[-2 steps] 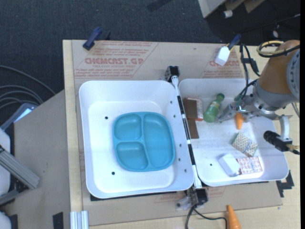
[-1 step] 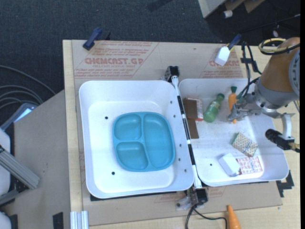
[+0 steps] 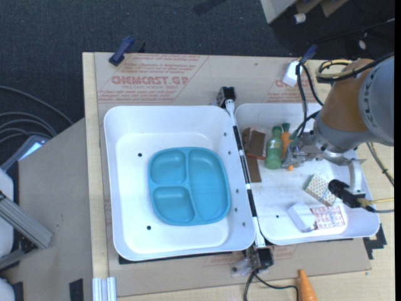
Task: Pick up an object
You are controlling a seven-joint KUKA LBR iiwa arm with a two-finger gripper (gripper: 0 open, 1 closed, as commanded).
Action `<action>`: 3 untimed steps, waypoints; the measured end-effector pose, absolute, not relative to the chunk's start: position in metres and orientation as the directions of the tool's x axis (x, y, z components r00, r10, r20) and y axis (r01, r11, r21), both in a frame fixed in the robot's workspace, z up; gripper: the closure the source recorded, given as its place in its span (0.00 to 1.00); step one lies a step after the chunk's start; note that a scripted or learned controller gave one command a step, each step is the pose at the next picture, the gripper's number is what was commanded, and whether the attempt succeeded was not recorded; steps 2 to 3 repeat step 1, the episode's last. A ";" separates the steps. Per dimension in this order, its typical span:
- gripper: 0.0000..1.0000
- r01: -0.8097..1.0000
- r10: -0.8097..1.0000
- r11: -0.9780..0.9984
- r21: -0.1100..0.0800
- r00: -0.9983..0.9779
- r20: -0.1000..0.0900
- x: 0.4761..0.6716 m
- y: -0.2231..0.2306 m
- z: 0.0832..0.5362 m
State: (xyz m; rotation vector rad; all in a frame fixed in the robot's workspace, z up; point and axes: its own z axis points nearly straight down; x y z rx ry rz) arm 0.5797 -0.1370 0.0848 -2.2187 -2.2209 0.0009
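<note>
Tool (image 3: 293,157) is seen low in the right bin (image 3: 269,231), just right of the green bottle (image 3: 274,149); its opening cannot be told. Touching the bottle's left lies a brown block (image 3: 254,143). Well left of the bottle, a blue divided tray (image 3: 188,185) is seen.

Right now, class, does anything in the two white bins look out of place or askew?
Nothing looks spilled or broken. The blue divided tray lies flat, slightly turned, in the left bin. In the right bin, the green bottle, brown block and patterned packets lie scattered at odd angles, and the claw hovers by the bottle.
</note>
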 end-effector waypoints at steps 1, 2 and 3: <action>1.00 1.000 1.000 0.002 0.001 -0.002 0.001 0.589 -0.065 0.185; 1.00 1.000 1.000 0.002 0.001 -0.002 0.001 0.589 -0.065 0.185; 1.00 1.000 1.000 0.002 0.001 -0.002 0.001 0.589 -0.065 0.185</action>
